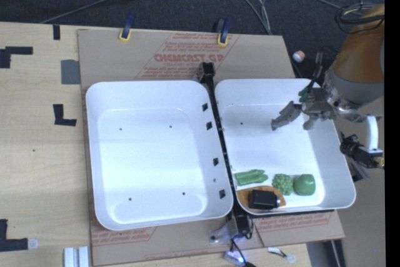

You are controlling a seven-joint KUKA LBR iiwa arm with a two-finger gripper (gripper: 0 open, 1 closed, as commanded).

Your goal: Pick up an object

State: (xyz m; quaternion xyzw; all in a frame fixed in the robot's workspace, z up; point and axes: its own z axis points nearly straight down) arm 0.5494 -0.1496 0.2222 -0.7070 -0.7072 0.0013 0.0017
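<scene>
**While the gripper hangs bare, nothing is lifted**

Though the arm reaches into the right bin (325,134) from the right, the gripper (294,119) hovers over its bare upper floor, fingers apart and clamped on nothing. The objects — a green pod (250,177), a broccoli piece (282,183), a green ball (304,184), a black block (264,199) — cluster at the bin's near edge, well apart from it. Approach, descent and grasp all remain.

right bin (262,141): centre floor free | items (275,187) crowd near edge | left bin (150,153): free
</scene>
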